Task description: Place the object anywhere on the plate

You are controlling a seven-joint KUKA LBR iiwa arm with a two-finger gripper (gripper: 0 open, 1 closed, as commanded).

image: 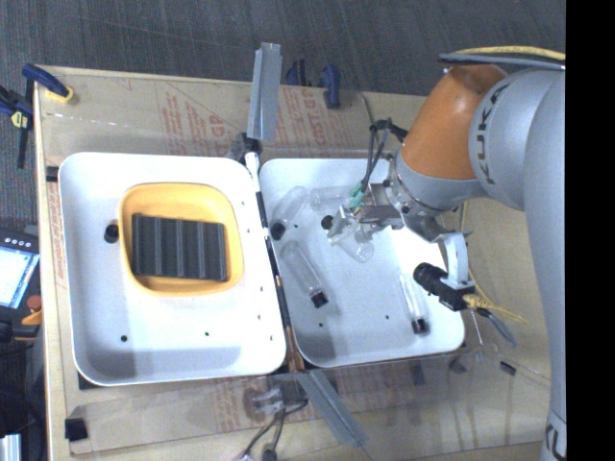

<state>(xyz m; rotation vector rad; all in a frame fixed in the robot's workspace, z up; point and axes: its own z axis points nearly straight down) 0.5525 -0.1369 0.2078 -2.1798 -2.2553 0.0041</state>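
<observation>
The gripper (357,227) hangs low in the right bin (384,334), well right of the yellow plate (181,196); its opening cannot be told, nor any hold. Clear tube-like objects (306,275) lie between gripper and plate, so a sound grasp should precede travel.

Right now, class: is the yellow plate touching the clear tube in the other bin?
Apart. The camera view shows the plate in the left bin, the tube in the right bin.
</observation>
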